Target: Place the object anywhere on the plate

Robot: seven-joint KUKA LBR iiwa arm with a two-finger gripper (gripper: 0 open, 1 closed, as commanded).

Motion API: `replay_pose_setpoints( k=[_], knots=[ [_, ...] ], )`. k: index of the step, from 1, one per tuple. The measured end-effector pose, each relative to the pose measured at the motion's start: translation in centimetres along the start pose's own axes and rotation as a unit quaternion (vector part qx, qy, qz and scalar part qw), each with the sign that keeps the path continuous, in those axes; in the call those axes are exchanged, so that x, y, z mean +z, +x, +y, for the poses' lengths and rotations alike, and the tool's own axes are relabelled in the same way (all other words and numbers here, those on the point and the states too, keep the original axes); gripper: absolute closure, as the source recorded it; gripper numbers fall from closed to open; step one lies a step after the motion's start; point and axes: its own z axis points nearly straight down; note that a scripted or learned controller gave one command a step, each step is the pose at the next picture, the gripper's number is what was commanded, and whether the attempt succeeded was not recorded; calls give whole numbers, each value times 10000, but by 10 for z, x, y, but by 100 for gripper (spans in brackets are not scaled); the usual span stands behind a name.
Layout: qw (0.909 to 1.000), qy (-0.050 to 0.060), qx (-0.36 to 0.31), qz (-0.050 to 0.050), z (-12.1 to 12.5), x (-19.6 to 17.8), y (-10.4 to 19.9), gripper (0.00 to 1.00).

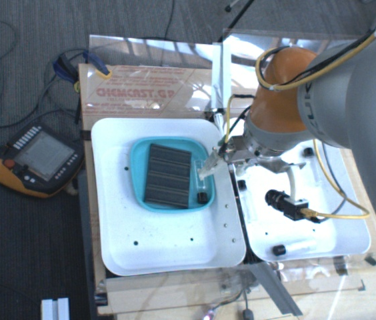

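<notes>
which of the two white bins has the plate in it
The left bin holds the teal plate, with a dark ribbed block lying on it. The right bin has only small dark bits on its floor.

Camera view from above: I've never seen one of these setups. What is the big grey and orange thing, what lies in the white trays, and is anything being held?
The picture is taken by one fixed camera above the bench, looking down at a slant. The grey and orange shape is a robot arm reaching in from the right. Its grasping end, the pincer, hangs over the right edge of a blue plate. That plate sits in the left white tray, and a dark ribbed block lies flat on it. I cannot tell whether the pincer is open or shut, or whether it grips anything. The right white tray has a few small dark pieces. On the floor to the left lies a handheld controller.
</notes>
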Motion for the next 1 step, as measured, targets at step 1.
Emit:
replay_pose_setpoints(
  k=[1],
  knots=[
    [9999, -24, -135, 13, -11, 33, -71, 0]
  ],
)
